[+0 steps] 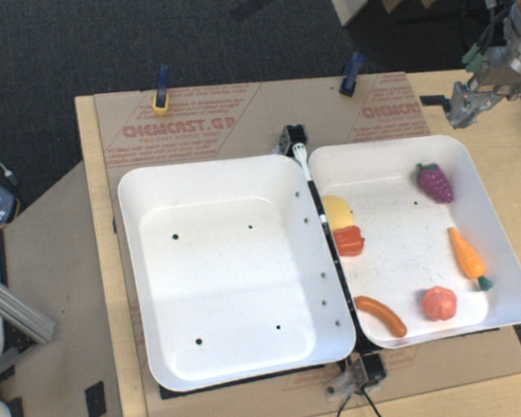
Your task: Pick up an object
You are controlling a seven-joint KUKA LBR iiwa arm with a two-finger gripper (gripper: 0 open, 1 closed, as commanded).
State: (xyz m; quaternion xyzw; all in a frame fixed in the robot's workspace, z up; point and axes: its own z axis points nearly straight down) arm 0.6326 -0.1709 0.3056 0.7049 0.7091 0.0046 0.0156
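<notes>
Your gripper (471, 102) is hovering at the upper right of the frame, outside the right bin (395, 163); I cannot tell how its jaws stand. The grapes (434, 182) are sitting nearest, close to the rim, risking a clipped wall.

Lighting over my tabletop (63, 270) is pretty even and bright, nothing harsh. The two white bins, left bin (212, 185) and right bin (376, 158), come out almost blown, with a soft grey shadow across the left bin's floor. The dark floor (86, 45) up top stays dim. Focus is a bit soft overall, and my pincer (470, 102) in the upper right corner looks smeary. Colours on the toys stay punchy.
</notes>
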